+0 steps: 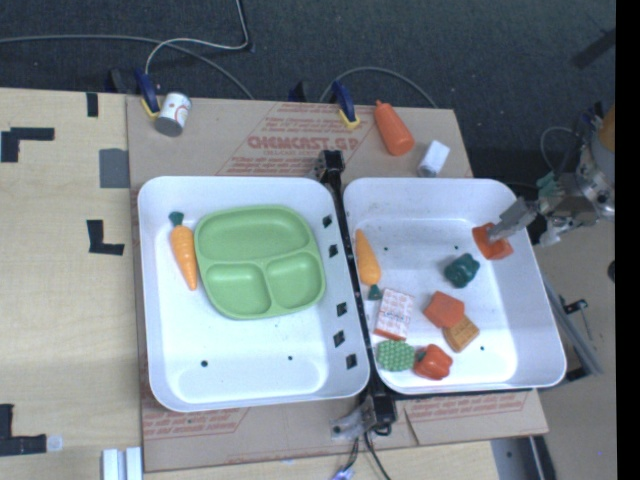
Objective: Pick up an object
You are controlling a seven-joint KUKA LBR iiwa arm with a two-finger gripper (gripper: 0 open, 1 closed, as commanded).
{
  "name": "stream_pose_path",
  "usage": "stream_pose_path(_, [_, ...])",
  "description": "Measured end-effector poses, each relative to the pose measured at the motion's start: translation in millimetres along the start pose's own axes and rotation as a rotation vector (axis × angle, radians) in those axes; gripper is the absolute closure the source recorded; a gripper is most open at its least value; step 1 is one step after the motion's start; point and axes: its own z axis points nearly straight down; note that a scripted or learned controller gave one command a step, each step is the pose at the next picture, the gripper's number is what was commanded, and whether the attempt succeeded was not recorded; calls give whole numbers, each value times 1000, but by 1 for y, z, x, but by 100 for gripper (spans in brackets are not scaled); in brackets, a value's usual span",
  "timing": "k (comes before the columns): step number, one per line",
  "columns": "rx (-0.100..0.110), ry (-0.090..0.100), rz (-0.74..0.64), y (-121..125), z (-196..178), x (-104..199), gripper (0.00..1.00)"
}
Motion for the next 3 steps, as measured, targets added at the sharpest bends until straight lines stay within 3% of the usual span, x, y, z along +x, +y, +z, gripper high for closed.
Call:
stream_pose_path(1, [3,1,1,-8,113,-18,0])
stream_pose_path(2, [-8,0,-2,-23,187,39,0])
stream_pose_path(3, [-9,-3,0,-60,187,47,0])
